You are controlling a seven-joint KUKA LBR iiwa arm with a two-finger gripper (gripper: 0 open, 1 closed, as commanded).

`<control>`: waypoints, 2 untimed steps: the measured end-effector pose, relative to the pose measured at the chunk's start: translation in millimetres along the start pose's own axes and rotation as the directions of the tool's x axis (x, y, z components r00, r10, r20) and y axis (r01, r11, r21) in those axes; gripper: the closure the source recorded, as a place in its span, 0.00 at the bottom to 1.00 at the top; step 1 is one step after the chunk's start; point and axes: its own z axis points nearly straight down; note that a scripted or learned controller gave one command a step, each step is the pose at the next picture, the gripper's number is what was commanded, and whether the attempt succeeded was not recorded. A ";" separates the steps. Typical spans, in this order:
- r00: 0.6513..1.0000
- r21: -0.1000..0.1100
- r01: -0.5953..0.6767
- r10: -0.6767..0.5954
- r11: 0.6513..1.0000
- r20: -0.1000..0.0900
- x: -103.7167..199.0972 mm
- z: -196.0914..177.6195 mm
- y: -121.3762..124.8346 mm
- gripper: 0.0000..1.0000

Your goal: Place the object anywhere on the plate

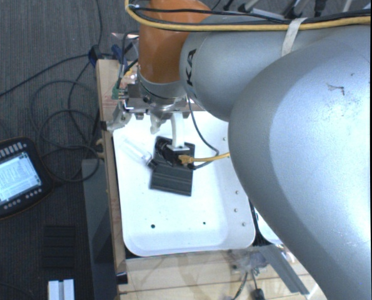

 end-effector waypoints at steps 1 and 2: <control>0.902 0.002 -0.431 0.431 0.902 0.001 24.3 79.9 -37.1 0.00; 0.592 0.001 -0.806 0.806 0.592 0.000 44.8 1.7 7.7 0.00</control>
